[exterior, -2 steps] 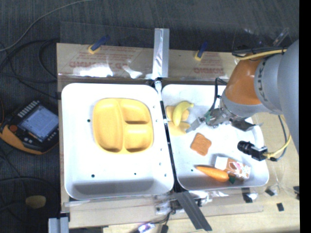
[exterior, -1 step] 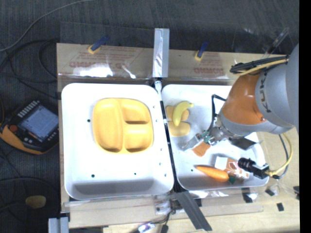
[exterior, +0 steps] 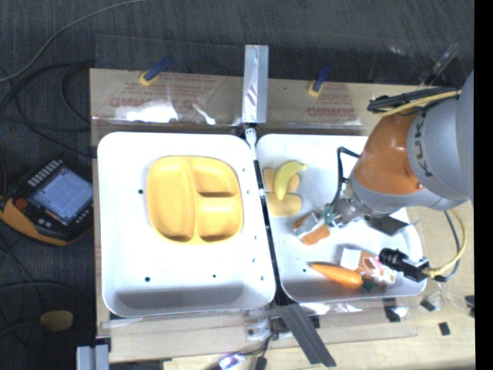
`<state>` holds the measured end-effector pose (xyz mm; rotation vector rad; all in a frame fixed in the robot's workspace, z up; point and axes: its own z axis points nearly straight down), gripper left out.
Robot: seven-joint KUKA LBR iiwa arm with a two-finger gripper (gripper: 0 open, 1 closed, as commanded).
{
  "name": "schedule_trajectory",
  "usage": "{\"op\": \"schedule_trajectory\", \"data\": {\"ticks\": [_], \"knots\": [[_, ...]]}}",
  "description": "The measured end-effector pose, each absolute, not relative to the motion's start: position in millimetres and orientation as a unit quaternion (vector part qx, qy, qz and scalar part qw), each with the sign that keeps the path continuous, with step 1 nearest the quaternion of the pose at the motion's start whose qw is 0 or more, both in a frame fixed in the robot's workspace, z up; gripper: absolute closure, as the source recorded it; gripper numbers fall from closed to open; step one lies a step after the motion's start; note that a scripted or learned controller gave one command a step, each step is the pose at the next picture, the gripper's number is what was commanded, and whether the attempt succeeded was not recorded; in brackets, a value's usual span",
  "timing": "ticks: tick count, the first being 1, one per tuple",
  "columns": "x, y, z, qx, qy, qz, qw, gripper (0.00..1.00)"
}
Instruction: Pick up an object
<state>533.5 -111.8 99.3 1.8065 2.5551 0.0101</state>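
Sausage (exterior: 313, 236) just beside claw (exterior: 331, 218), claw state unclear; banana (exterior: 287, 177) above, carrot (exterior: 337, 274) below; yellow tray (exterior: 194, 197) in left bin (exterior: 123, 284).

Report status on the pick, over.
Gripper low in the right bin, fingers hidden. Small orange piece just beside it, not seen gripped. Banana and carrot lie apart.
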Motion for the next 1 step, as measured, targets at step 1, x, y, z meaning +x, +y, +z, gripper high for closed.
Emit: {"op": "schedule_trajectory", "data": {"ticks": [1], "knots": [[560.5, -43.0, 215.4, 0.549, 0.836, -0.0007, 0.0, 1.0]]}}
